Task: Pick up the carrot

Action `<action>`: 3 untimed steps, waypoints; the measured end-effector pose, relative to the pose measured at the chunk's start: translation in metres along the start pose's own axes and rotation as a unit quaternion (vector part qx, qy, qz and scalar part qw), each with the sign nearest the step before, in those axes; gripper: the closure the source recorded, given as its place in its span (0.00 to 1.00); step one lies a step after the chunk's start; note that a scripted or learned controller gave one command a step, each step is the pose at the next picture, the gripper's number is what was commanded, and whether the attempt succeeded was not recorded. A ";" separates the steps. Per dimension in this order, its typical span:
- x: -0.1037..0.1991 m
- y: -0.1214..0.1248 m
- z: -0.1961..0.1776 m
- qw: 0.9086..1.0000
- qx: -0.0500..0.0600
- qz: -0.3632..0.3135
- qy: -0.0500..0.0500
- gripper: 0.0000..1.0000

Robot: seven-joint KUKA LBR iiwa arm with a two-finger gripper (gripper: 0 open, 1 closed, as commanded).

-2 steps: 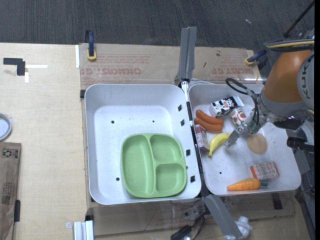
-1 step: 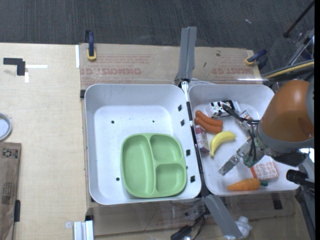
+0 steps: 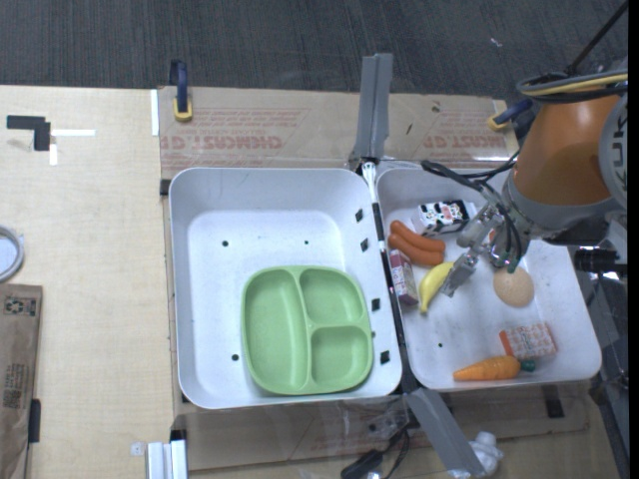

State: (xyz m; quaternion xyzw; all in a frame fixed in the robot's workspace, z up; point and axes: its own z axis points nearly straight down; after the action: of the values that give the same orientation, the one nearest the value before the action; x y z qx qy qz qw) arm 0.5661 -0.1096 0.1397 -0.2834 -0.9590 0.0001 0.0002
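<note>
On the far left of the worktop (image 3: pixel 90 267) lies a roll of tape (image 3: pixel 6 255) at the edge of the view, and below it a brown paper bag (image 3: pixel 18 367). A small black L-shaped mark (image 3: pixel 30 128) sits near the upper left corner.

The left bin (image 3: pixel 200 218) is white and shallow. Inside it there is a green plate (image 3: pixel 308 329) with three compartments, lying toward the front right part of the bin. All three compartments have nothing in them.

The right bin (image 3: pixel 569 307) holds several things. Close to its left wall lies a small packet (image 3: pixel 402 275) with a dark red label, and just beside it a yellow banana (image 3: pixel 433 285). Above the banana there are two orange-red sausages (image 3: pixel 416 243) lying side by side, and behind them a small black and white box (image 3: pixel 442 213). Further right rests a pale egg-like ball (image 3: pixel 514 288). Below it is an orange and white carton (image 3: pixel 528 340).

The carrot (image 3: pixel 488 369) is orange, long and tapered, with a small green top at its right end. It lies flat near the front edge of the right bin, just below the carton, well apart from the gripper.

The gripper (image 3: pixel 467 263) hangs over the middle of the right bin, near the banana's upper end, under the grey arm with the orange band (image 3: pixel 564 148). Its fingers look spread and nothing is between them.
</note>
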 end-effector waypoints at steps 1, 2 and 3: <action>-0.046 -0.006 0.037 1.000 0.000 -0.017 0.000 0.00; -0.047 -0.006 0.029 1.000 0.000 -0.015 -0.001 1.00; -0.075 -0.021 -0.009 0.997 0.000 -0.083 -0.001 1.00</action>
State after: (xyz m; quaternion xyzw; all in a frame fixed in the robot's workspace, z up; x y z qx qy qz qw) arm 0.6177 -0.1681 0.1486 -0.2023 -0.9793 0.0002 -0.0008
